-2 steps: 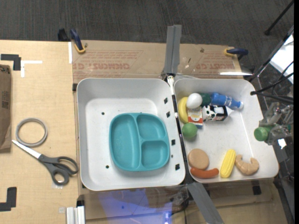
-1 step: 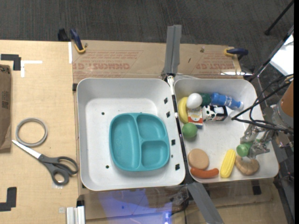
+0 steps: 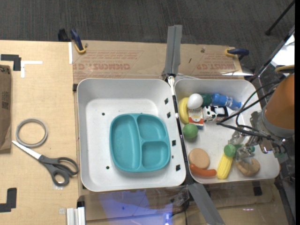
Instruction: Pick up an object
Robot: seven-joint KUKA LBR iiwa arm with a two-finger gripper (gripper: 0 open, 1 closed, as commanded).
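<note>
The right bin holds several toys. A yellow banana, a white ball, a blue bottle and a black-and-white cow figure lie at its far side. A green ball sits near the left wall. Along the near wall lie a tan round bun, a red sausage, a yellow corn cob with a green tip, and a brown lump. My gripper hangs low over the bin's right part, just above the corn's tip and the brown lump.
The left bin holds a teal divided plate. On the wooden bench to the left lie scissors and a tape roll. Black cables run from the arm across the right bin's far corner.
</note>
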